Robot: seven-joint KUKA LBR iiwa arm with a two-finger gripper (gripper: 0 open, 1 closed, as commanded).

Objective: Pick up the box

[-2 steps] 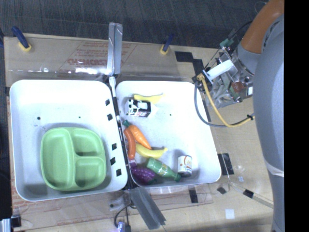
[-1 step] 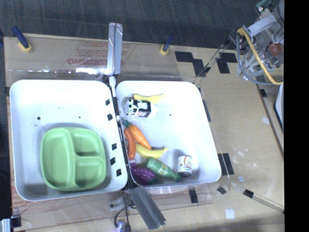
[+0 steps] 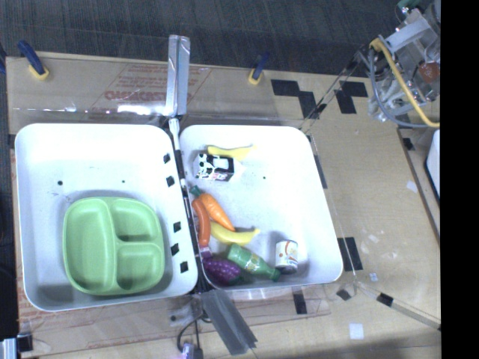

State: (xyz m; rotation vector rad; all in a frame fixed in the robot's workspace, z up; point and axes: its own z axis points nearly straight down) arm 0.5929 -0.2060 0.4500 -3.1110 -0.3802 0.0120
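While the arm (image 3: 408,58) sits high over the desk's (image 3: 374,200) far right corner, well apart from both bins, its wrist end is a tangle of grey metal, cables and a yellow hose; cannot tell how the fingers stand, nor whether they grip anything. Box (image 3: 215,167): small, black-and-white cow print, lying in the right bin (image 3: 299,200) near that bin's far left corner, close to the divider between the bins. Banana (image 3: 230,150) just behind the box, touching or nearly touching its far edge. Along the right bin's left wall: two carrots (image 3: 209,212), orange, side by side, pointing toward the near edge. Second banana (image 3: 233,235) just beside the carrots' near ends. Near the bin's near left corner: purple grapes (image 3: 222,270), with a green bottle-like item (image 3: 253,262) lying on its side against them. Small can (image 3: 287,254) with white label upright just right of the green item, near the bin's near edge. Left bin (image 3: 45,155) holds a green sectioned plate (image 3: 112,244), three compartments, set toward its near edge. Blue clamps (image 3: 33,58) on the desk's far edge.
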